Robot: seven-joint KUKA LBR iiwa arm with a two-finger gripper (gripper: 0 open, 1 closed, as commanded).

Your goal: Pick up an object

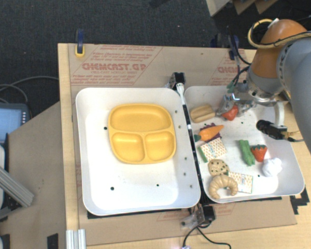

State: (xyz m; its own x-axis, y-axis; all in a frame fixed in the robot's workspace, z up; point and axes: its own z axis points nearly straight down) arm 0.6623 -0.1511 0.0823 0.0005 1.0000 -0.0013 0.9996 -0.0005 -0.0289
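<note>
Robot arm (295, 61): rounded grey casing with a glossy orange band (277, 48) above the wrist. A yellow-and-black cable (256, 27) loops beside the band; thin dark wires trail below it toward metallic wrist hardware.
</note>
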